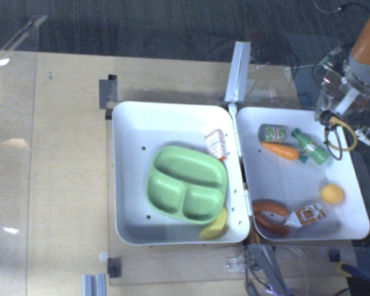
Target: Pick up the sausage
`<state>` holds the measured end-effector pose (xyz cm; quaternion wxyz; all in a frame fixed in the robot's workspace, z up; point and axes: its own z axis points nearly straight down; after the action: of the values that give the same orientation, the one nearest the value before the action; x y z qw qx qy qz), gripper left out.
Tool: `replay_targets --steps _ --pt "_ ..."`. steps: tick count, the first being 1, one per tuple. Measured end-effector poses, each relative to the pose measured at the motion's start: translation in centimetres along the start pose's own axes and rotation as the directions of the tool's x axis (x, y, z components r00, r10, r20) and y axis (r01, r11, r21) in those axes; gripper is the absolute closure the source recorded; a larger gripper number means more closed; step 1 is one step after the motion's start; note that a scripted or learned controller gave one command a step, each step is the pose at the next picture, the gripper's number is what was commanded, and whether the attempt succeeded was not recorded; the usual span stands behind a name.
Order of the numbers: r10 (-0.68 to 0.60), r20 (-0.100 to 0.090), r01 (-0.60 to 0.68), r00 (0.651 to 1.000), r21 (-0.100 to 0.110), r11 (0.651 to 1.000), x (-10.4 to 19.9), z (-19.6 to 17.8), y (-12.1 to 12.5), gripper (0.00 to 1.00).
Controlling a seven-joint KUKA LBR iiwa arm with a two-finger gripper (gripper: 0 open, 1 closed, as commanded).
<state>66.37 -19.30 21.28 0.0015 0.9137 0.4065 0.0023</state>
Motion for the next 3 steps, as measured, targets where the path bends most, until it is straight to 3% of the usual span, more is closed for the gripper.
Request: replay_targets --steps 1,2,3 --pt "0.0 0.0 0.0 1.0 0.0 1.0 0.0 0.0 0.0 0.0" --pt "0.306 0.001 -0.306 0.952 0.004 0.952 3.5 4.7 -5.2 0.0" --pt "0.298 -0.002 -0.298 0.955 0.001 0.955 3.7 3.5 -5.2 1.0"
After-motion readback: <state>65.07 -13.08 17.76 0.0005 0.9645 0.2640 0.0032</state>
